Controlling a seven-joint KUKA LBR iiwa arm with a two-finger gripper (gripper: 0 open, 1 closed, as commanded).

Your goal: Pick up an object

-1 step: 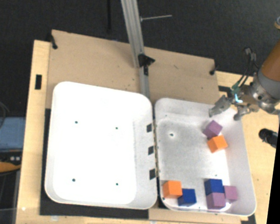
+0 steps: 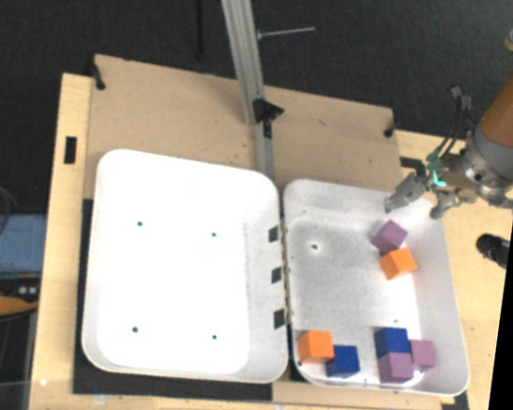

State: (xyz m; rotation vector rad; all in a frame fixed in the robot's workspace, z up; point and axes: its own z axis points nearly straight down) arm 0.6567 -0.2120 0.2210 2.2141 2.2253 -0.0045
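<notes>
No text, label, brand, number or sign can be read anywhere in the camera view.

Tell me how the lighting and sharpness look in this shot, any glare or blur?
Camera view: even overhead light; the two shallow white bins are bright, nearly washed out, the left one most; the small foam cubes cast only short soft shadows; the grey two-finger gripper looks slightly soft; the dark floor surround loses detail.
</notes>
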